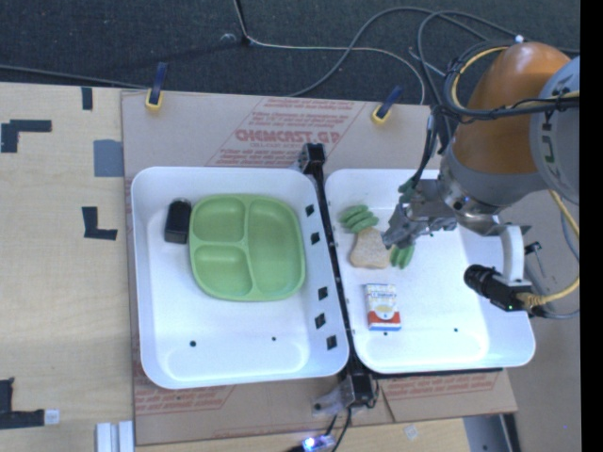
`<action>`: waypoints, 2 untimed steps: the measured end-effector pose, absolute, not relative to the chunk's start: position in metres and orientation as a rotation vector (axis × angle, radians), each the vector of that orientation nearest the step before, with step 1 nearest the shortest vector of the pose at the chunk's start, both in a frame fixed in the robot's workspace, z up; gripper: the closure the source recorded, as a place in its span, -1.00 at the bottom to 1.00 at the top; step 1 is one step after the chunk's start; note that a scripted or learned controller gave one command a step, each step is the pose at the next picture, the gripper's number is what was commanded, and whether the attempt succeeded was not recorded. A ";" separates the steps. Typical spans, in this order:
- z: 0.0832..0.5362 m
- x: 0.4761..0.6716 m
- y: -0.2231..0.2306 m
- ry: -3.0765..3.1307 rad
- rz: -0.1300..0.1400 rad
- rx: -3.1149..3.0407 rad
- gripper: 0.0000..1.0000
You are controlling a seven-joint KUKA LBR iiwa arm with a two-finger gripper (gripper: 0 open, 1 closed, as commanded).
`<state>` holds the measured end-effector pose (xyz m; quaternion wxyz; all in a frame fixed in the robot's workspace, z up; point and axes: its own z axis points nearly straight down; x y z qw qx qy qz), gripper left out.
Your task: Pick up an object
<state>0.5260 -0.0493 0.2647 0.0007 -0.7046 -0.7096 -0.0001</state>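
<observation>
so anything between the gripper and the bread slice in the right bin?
Nothing visible. The gripper sits low in the right bin, right beside the bread slice. The green pieces lie just above the slice, and the small carton below it, both off to the side.

Divided plate (248, 248) in left bin (155, 281) (box (176, 221) beside it), carton (382, 307) in right bin (471, 347).

Fixed overhead camera, slanted downward.
Both white bins (151, 281) are taken in at moderate range; arm (509, 121) is seen entering from the right.
</observation>
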 end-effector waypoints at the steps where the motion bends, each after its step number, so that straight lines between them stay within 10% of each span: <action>1: 0.248 0.550 -0.003 -2.226 0.003 -2.217 1.00; 2: 0.246 0.566 0.049 -2.227 0.001 -2.214 1.00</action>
